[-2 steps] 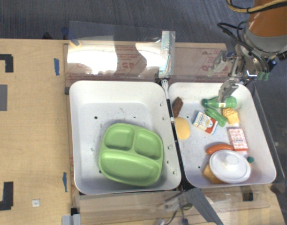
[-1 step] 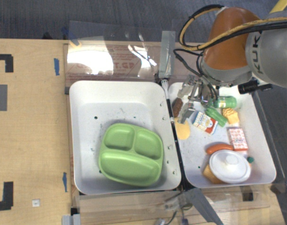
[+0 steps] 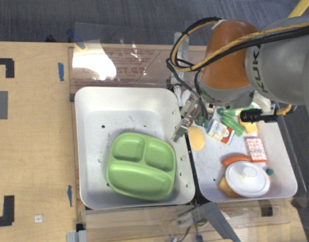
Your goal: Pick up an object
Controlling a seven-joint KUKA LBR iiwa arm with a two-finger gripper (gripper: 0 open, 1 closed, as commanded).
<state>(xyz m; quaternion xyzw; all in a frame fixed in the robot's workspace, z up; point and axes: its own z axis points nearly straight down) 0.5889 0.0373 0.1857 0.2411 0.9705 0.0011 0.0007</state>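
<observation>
While the gripper hangs, grip unreadable, one green tray fills the left bin; right bin cluttered.

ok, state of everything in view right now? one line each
gripper: low over the divide between the bins, nothing seen held
green divided plate: upright, flat in the left bin
white lidded bowl: lid on, in the right bin
yellow piece: lying loose, right bin
small printed packet: lying flat
red patterned box: lying flat
</observation>
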